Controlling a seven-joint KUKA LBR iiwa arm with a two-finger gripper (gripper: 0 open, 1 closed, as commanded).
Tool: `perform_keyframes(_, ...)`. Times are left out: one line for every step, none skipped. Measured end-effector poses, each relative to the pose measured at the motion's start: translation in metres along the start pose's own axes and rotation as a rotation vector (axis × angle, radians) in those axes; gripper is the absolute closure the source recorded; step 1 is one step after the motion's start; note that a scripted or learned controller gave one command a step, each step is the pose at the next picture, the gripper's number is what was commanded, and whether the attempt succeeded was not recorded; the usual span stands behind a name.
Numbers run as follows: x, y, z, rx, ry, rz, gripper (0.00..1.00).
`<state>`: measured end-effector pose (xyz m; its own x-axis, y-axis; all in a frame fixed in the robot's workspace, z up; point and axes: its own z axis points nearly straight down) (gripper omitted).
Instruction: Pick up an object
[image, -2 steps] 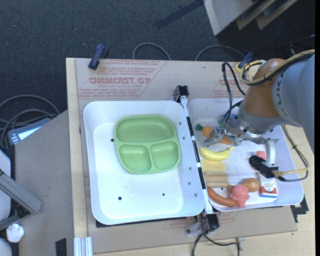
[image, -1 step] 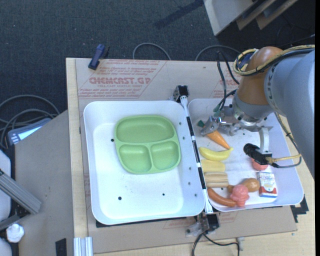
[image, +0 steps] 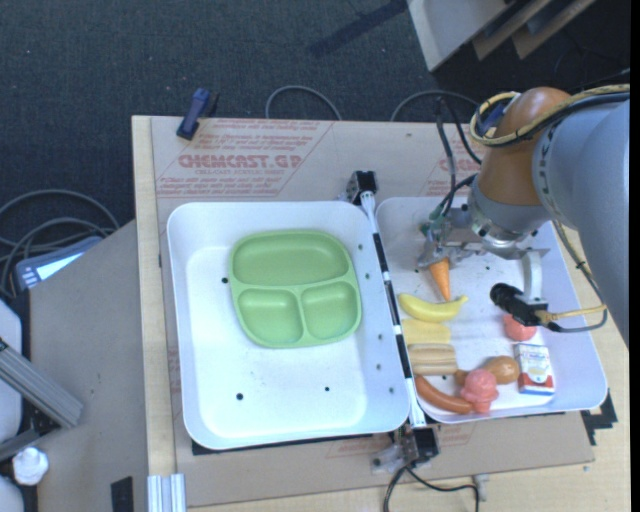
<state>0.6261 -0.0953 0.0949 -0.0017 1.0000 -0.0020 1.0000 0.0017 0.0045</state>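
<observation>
My gripper hangs over the back left part of the right bin. Right beneath it lies an orange carrot, its thick end up against the gripper and its tip pointing to the front. In front of the carrot are a yellow banana and a tan bread-like block. Along the bin's front lie a red sausage, a pink lumpy piece and a brown potato. A red piece and a small carton sit at the right.
The left bin holds a green divided plate. A raised rim separates the two bins. The grey arm with its orange band crosses over the right bin's back right side. A blue clip lies on the board behind.
</observation>
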Motion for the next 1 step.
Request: perform_keyframes(0.0558, -0.0231, -0.0903, 0.003, 0.002, 0.001, 1.0)
